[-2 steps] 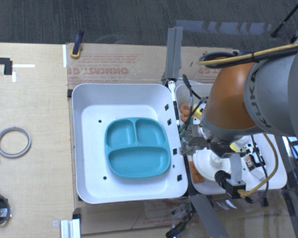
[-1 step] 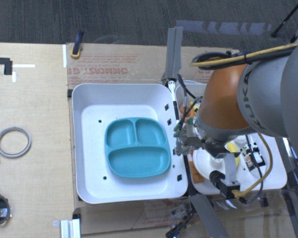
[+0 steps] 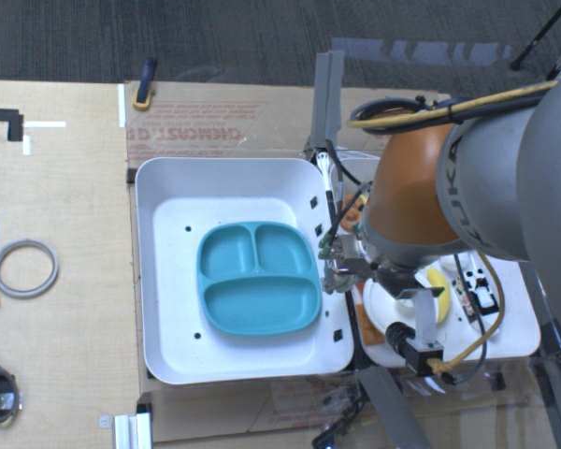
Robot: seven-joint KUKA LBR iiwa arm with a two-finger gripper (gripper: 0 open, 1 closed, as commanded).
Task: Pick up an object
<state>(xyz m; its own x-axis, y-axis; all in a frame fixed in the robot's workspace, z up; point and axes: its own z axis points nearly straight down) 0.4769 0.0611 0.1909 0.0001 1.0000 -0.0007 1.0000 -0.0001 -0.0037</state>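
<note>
The arm [image 3: 467, 185] reaches in from the right and covers most of the right bin [image 3: 514, 340]. The gripper [image 3: 393, 293] sits low over that bin, close to the wall shared by the 2 bins. Its own body and the orange band hide its working end, so whether it is apart or together cannot be told, and nothing can be seen held in it.

Task status: judged from this view, no object has been lifted. The pick is at the approach or grasp stage, and the lift remains.

Candidate objects:
1. A yellow, banana-like item [image 3: 437, 285] lies in the right bin, just beside the gripper.
2. A white round object [image 3: 385, 318] lies just below the gripper, partly hidden.
3. A teal divided plate [image 3: 259, 279] with 3 compartments lies flat near the middle of the left bin [image 3: 159, 251].

Clearances: the right bin is crowded by the wrist, cables and objects, and the dividing wall is near the gripper. The left bin offers open floor on all sides of the plate. Outside the bins, a grey ring [image 3: 23, 267] lies well apart on the bench [image 3: 56, 195].
</note>
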